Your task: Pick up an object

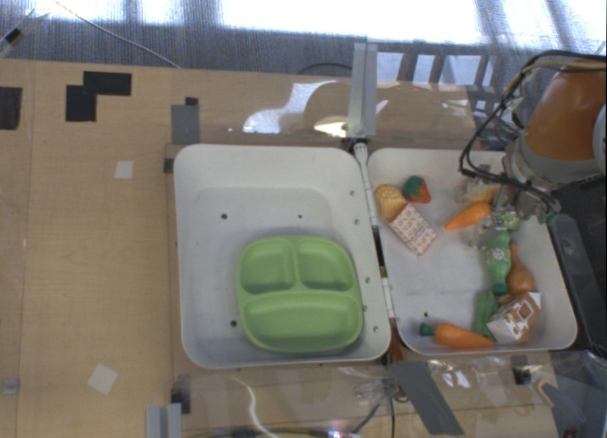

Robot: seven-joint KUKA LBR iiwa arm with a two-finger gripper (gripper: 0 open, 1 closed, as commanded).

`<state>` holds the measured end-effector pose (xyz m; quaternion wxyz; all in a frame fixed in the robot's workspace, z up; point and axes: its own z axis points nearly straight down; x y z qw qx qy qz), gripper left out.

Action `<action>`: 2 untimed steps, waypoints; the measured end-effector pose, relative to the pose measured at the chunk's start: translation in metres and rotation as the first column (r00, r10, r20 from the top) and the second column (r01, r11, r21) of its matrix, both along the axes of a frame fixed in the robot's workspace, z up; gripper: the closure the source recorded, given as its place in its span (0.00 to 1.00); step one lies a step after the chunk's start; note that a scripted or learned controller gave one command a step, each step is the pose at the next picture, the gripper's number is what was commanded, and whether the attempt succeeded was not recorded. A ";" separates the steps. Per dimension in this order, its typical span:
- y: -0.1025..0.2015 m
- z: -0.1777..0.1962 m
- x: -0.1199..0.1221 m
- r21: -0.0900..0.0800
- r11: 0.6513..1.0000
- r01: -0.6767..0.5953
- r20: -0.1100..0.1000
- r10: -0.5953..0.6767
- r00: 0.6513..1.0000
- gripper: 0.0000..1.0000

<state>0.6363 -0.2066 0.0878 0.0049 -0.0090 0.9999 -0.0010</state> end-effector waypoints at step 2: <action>0.003 0.030 0.009 -0.004 1.000 -0.009 0.029 0.009 1.000 1.00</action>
